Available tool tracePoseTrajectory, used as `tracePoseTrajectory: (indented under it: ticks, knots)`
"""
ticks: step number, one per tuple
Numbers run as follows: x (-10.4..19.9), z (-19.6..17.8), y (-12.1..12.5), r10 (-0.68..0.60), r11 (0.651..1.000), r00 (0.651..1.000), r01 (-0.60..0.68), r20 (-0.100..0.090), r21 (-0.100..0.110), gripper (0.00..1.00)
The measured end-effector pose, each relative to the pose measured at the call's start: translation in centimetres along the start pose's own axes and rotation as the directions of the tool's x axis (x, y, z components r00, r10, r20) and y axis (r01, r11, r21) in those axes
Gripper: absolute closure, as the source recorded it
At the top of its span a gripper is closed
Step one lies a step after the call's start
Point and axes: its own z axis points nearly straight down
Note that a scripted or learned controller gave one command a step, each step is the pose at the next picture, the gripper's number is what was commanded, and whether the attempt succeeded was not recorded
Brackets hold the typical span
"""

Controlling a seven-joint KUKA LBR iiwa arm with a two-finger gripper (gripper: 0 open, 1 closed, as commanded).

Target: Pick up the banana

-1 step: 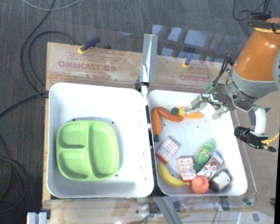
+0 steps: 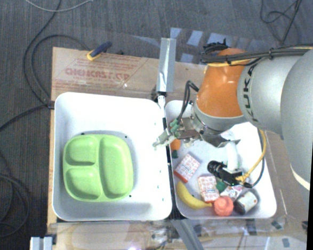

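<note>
Banana (image 2: 190, 199) lengthwise upper-left to lower-right

Glossy green plastic tray (image 2: 97, 167); smooth white bins (image 2: 94, 104), probably plastic.

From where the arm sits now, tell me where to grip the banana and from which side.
Grip the banana at its bare left half, coming straight down from above. It lies flat and curved along the right bin's front wall; cards and a red toy crowd its right end.
</note>
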Motion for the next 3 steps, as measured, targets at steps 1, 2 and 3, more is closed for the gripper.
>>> tracePoseTrajectory:
  ticks: [1, 2, 3]
  knots:
    - [-5.5, -0.1, 0.3, -0.142, 0.990, 0.990, 0.142, 0.001, -0.001, 0.00]
    - [-4.5, 0.0, -8.2, -0.365, 0.931, 0.931, 0.365, -0.001, -0.001, 0.00]
    - [-12.9, 4.9, -4.3, -0.423, 0.906, 0.906, 0.423, 0.001, -0.001, 0.00]
